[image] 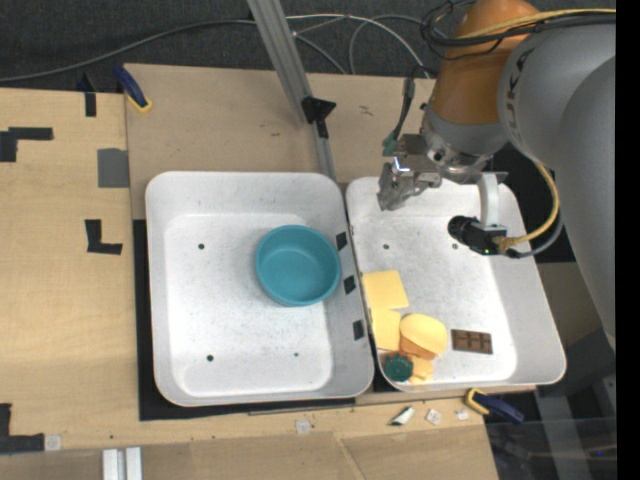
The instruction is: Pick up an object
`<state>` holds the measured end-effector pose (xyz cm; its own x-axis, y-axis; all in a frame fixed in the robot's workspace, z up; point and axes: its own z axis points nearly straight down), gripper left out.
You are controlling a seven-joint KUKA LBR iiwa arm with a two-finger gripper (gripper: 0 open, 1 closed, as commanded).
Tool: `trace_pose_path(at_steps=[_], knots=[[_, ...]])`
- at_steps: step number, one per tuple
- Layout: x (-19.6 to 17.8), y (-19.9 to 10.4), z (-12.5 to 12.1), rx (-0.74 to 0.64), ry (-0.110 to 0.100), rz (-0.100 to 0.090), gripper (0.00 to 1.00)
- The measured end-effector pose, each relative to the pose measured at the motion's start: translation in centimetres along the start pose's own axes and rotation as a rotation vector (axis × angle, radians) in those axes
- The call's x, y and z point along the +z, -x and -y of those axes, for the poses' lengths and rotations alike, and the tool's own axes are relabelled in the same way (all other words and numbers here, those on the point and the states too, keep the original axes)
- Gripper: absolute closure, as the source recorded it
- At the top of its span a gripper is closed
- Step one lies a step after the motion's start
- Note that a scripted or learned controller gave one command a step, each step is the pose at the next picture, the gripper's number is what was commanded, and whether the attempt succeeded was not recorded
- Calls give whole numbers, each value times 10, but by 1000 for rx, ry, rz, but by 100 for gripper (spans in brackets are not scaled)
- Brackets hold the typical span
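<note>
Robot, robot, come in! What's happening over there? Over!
End effector over right bin's far corner, nothing between fingers. Yellow pieces, brown bar at near end, untouched. Blue bowl in left bin. Path clear.

Glossy teal plastic bowl (297,265) in a speckled matt white bin (180,298); wooden bench (60,268).

We take the left white bin (180,268) as our landmark. A slanted grey metal post (285,63) rises just behind its far right corner. Blue and yellow clamps sit at the board's far left corner (133,90) and beyond the bin's near right corner (492,404). Black tape marks (98,238) lie to its left, beside a grey patch (113,167). Cables (200,33) trail well behind it.
</note>
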<state>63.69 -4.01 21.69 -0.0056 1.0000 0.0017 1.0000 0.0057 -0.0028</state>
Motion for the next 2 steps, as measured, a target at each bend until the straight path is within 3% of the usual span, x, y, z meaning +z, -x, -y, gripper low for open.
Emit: trace_pose_path(at_steps=[2], knots=[[-11,-108,12,-2,1,0,100]])
